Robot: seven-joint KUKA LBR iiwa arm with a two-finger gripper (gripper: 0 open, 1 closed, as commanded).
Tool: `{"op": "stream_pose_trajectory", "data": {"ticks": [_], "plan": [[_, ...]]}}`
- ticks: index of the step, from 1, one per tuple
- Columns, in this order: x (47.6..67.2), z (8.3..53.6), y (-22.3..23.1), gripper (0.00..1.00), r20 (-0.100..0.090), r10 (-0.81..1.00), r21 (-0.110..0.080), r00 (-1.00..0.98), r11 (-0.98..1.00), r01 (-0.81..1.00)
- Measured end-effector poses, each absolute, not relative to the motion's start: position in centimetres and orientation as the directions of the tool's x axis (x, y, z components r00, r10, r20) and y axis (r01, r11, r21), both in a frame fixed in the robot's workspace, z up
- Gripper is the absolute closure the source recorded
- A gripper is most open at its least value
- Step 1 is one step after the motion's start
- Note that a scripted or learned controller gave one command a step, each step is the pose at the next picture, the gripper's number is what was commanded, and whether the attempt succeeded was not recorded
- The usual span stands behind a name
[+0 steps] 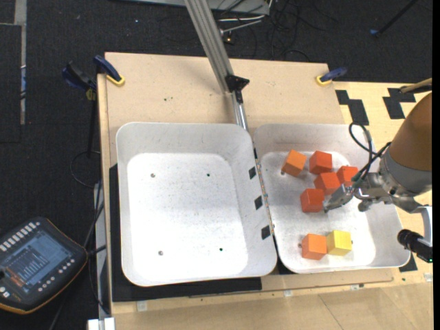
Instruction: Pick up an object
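While cubes cluster in the right bin (pixel 385 256), the gripper (pixel 338 199) touches a red cube (pixel 313 201).

Matt speckled white plastic bins (pixel 185 143) sit on a smooth, pale wooden board (pixel 172 88).

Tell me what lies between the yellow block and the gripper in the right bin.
Nothing: the camera view shows bare white bin floor between the yellow block and the gripper above it.
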State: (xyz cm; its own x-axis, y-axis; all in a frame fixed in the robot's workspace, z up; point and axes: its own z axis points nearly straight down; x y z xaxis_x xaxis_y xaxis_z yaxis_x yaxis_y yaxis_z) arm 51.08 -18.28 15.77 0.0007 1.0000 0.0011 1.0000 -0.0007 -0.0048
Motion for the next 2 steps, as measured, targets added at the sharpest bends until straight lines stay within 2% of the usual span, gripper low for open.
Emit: {"op": "stream_pose_trajectory", "data": {"ticks": [1,2], "plan": [[50.5,10.3,-19.2,0.0,0.001,1.0,-0.006,0.002,-0.002,1.0],[50.8,11.7,-19.2,1.0,-0.001,1.0,0.002,0.0,0.0,1.0]]}}
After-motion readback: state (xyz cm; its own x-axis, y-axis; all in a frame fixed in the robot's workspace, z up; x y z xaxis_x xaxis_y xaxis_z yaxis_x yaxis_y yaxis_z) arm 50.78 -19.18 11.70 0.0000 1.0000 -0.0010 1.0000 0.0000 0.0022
